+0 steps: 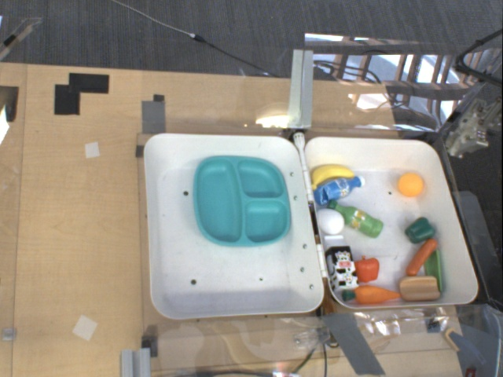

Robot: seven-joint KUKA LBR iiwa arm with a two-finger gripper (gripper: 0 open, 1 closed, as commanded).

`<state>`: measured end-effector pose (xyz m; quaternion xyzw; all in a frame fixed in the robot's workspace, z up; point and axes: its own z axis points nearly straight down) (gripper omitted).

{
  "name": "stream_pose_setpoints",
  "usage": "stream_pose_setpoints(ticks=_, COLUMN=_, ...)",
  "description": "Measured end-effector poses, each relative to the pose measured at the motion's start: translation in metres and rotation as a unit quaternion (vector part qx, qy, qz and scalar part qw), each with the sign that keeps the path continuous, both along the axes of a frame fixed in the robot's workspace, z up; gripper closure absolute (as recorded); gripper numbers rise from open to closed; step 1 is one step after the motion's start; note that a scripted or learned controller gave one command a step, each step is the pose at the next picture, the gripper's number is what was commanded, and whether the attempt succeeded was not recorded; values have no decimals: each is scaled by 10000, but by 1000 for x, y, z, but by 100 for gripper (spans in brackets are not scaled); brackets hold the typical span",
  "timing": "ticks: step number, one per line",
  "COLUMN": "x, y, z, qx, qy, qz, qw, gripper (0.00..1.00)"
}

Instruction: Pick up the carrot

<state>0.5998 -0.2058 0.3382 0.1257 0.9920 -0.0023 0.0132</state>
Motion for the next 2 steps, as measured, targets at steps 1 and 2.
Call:
stream_pose_setpoints(ticks=1, x=-9, y=1, z=94, qx=-8, qy=42, qz=1040, qw=9946, gripper=100)
stream_pose_setpoints(ticks=2, x=-16, y=1, z=22, qx=-16, qy=93, qz=2955, qw=9553, gripper=100)
